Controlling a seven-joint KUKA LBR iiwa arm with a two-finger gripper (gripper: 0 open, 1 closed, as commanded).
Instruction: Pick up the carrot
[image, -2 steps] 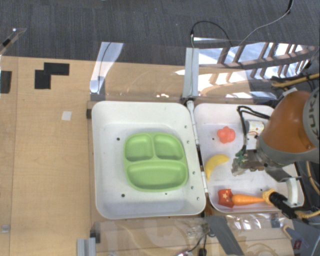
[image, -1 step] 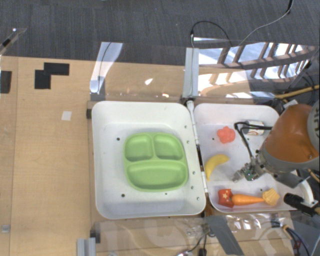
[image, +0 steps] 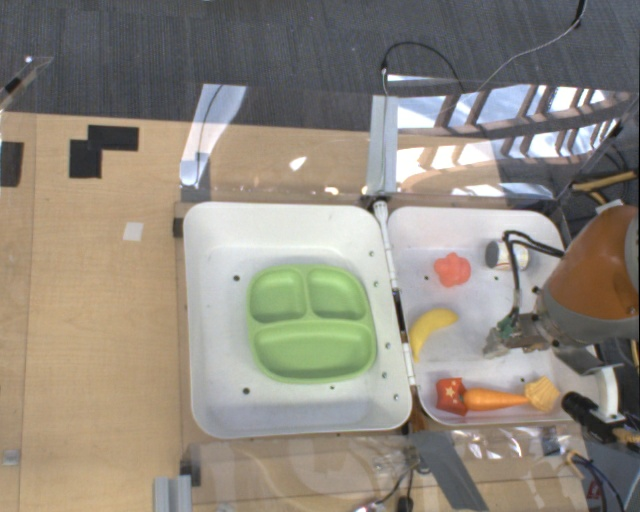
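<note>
Carrot (image: 496, 400): one; banana (image: 430, 328): one; perhaps one strawberry (image: 452, 269).

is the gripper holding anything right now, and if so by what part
Nothing is seen held. The gripper sits over bare bin floor in the right bin, apart from the carrot lying near the front wall and right of the banana.

Orange carrot (image: 496, 400); yellow banana (image: 430, 328); green plate (image: 311, 323) (plain, unpatterned); white bins (image: 220, 400).
</note>
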